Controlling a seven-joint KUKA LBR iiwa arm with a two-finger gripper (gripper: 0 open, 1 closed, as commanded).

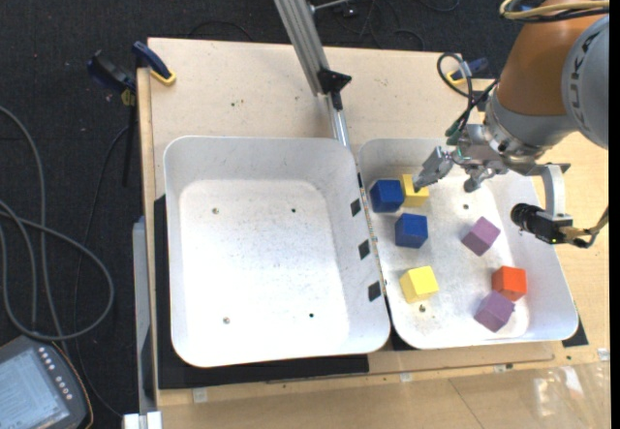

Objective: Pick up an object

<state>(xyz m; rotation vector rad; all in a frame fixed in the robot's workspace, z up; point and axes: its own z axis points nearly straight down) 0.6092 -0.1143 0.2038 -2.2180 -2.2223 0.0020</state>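
My arm (557,59) runs out of the frame at the upper right, so only its orange band and grey wrist are in the picture. My tool (453,170) sits over the upper part of the right bin (552,321), and its fingers are too small and too dark against the wrist hardware to tell how they stand. One finger covers part of the small yellow block (417,190) beside the upper blue cube (387,195). At the lower left corner a grey screen device (34,388) is cut off by the frame's edge. The desk (242,93) is cut off along the bottom edge.
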